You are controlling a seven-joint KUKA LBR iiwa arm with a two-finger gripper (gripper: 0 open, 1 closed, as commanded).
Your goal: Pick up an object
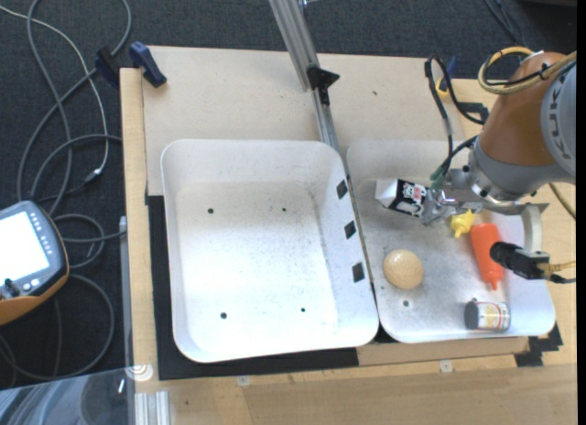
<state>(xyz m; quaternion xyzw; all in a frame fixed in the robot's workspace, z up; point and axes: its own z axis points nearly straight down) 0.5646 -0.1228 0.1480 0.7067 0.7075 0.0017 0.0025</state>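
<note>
Small jar (486, 315); white-black carton (401, 196) beside end effector (438, 203).

A pale wooden bench (229, 93) stands on dark carpet (183, 2) strewn with looping grey cables (55, 158), a blue clamp (146, 63) gripping its far left corner, a slanted aluminium rail (288, 20) crossing its far edge, and a handheld control pendant (27, 258) lying on the floor off its left edge.
</note>
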